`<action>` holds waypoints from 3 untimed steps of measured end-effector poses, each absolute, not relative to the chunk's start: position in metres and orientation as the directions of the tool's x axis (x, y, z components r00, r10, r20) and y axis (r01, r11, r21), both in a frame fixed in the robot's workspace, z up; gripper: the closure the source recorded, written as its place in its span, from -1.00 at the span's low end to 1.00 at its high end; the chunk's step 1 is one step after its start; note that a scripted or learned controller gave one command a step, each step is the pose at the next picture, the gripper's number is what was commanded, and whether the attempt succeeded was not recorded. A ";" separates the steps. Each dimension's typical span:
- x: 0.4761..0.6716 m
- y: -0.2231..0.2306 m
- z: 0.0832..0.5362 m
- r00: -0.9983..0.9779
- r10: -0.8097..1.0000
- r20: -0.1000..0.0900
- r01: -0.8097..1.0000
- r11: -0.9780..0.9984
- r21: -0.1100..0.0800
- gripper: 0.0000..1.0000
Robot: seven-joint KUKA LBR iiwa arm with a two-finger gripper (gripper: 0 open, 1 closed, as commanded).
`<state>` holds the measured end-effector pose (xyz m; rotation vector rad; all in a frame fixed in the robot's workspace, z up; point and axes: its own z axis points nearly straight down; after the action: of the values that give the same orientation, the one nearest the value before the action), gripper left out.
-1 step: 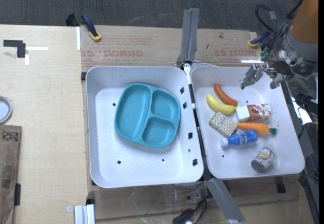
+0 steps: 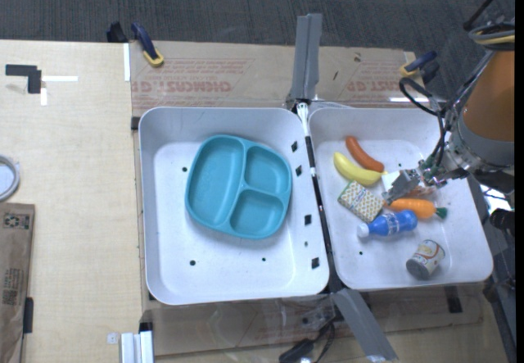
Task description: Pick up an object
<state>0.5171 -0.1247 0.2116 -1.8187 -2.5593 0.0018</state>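
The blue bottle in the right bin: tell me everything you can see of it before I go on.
The blue bottle looks like glossy plastic, with a white cap at its left end. It lies on its side on the floor of the right bin, roughly level across the view. The checkered packet lies just above its cap end, and the orange carrot lies close above its body; whether they touch is unclear. The claw is above them.

Glossy plastic teal plate (image 2: 239,186), smooth white bins (image 2: 155,214)

arm (image 2: 491,107): cut by right edge | end effector (image 2: 407,183): finger state unclear | tape roll (image 2: 5,179): cut left
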 end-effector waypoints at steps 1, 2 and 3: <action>0.544 -0.135 0.114 -0.321 0.947 -0.015 0.947 0.321 0.022 -1.00; 0.544 -0.135 0.123 -0.318 0.948 -0.013 0.948 0.319 0.022 1.00; 0.531 -0.120 0.243 -0.451 0.893 -0.002 0.893 0.451 0.001 1.00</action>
<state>0.5305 -0.1204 0.2428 -1.6473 -2.6772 0.0001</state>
